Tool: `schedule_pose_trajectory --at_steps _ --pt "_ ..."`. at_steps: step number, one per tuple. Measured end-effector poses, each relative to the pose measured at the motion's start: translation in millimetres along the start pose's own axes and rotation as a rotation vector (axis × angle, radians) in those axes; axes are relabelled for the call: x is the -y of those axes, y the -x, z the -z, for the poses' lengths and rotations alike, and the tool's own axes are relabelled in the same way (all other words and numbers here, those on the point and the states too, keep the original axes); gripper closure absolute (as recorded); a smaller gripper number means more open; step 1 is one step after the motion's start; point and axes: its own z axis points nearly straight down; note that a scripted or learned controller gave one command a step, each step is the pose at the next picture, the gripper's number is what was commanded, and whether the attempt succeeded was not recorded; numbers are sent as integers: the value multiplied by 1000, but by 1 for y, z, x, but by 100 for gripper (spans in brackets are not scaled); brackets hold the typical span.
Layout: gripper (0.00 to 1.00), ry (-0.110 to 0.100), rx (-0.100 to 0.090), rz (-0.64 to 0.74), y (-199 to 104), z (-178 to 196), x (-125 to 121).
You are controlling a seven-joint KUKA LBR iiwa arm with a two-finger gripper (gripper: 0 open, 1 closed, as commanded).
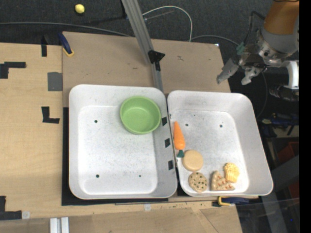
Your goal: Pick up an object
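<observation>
The pick has not begun, by the look of it — nothing is lifted and every object lies in a bin. The left bin point(82, 144) holds one thing, a green bowl point(140, 114) near its far right corner. The right bin point(243, 130) holds the small pieces, any of which could serve as the target: an orange carrot point(179, 136) by its left wall, then a round tan bun point(193, 160), a dotted cookie point(198, 181), a waffle piece point(218, 182) and a yellow corn piece point(231, 172) along the near edge. The gripper point(239, 73) hangs beyond the right bin's far edge, fingers spread and grasping nothing — approach, descent and closing all remain.
</observation>
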Motion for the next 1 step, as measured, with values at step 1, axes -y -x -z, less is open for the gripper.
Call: schedule_pose_trajectory --at_steps 1 --pt "0 0 1 0 0 0 0"
